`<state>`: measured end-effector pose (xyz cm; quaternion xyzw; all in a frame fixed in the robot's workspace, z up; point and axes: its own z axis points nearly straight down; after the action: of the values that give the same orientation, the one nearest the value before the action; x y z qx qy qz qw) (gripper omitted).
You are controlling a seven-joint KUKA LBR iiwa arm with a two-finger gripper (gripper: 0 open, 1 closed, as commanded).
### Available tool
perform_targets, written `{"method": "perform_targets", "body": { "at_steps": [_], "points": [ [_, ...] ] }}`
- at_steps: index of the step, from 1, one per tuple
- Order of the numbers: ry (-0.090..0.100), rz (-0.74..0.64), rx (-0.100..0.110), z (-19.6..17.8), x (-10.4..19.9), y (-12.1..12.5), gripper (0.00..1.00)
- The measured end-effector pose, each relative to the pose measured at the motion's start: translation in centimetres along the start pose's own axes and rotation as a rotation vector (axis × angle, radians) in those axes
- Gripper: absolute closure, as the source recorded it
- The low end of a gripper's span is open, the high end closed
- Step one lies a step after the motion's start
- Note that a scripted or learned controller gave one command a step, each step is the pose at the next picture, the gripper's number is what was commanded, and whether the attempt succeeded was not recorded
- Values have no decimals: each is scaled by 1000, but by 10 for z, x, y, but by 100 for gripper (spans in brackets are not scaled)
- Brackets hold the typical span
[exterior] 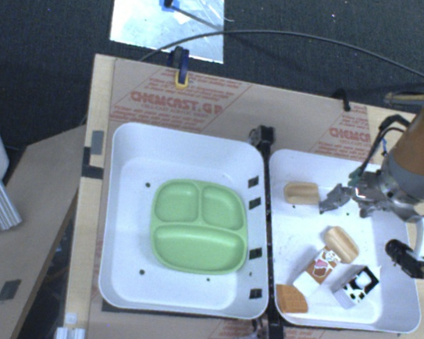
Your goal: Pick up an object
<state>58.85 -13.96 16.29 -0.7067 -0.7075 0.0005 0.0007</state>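
Count: 2 bins (122, 214) (404, 312); 1 green tray (199, 226); 3 tan pieces (301, 193) (341, 243) (292, 298); 2 small boxes (324, 265) (357, 286)

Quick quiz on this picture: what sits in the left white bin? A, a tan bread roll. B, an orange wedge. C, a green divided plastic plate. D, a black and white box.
C: the green divided plastic plate lies alone in the left white bin, while the other items lie in the right white bin.

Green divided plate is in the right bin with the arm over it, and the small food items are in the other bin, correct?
Not quite. The camera view shows the green divided plate in the left bin. The arm's end effector is over the right bin, with the small food items.
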Motion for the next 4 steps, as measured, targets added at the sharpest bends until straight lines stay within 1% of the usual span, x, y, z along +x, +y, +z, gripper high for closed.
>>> {"method": "perform_targets", "body": {
  "at_steps": [1,2,3,4],
  "points": [
    [0,0,-1,44,7,0,0],
    [0,1,-1,80,7,1,0],
    [-1,2,-5,67,7,2,100],
    [-2,1,-8,18,-1,10,100]
  ]
}}
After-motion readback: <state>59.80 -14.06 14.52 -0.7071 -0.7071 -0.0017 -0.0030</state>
